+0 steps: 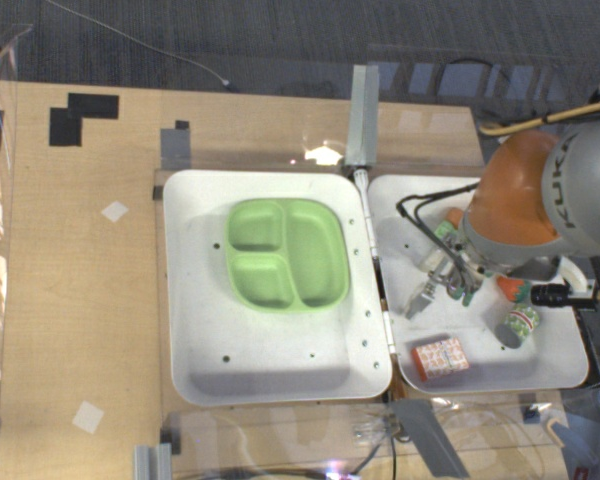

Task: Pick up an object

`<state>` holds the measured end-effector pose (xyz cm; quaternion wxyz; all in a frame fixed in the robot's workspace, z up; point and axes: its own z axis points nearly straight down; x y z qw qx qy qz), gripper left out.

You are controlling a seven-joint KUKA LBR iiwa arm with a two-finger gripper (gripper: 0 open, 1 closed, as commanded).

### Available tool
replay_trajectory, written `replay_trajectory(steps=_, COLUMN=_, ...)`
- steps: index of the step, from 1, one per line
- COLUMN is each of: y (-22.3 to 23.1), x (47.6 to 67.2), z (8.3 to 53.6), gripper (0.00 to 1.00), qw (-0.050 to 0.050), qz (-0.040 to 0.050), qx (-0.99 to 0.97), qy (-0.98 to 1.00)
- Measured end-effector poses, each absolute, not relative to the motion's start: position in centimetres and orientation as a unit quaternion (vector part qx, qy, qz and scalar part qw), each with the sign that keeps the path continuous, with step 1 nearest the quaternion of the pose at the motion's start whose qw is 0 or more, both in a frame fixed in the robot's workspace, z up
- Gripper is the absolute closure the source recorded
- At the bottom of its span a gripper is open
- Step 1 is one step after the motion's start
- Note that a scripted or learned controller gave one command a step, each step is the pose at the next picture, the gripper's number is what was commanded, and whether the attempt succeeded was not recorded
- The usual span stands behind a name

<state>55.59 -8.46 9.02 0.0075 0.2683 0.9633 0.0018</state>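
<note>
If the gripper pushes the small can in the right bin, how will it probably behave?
The can lies tilted on its side, so it would probably roll rather than slide. It looks small, so likely light. Its rounded wall may slip from the fingers unless gripped squarely.

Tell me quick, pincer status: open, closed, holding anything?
Pincer: over the right bin, fingers spread open, nothing between them. The small box and the can lie apart from it.

Divided tray (285,254) in left bin (190,268)
</note>
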Motion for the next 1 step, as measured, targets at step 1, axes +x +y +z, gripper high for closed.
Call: replay_trajectory(steps=1, y=-8.44, x=56.06, z=10.49, gripper=1.00, qw=0.016, qz=0.0021, qx=0.266, qy=0.964)
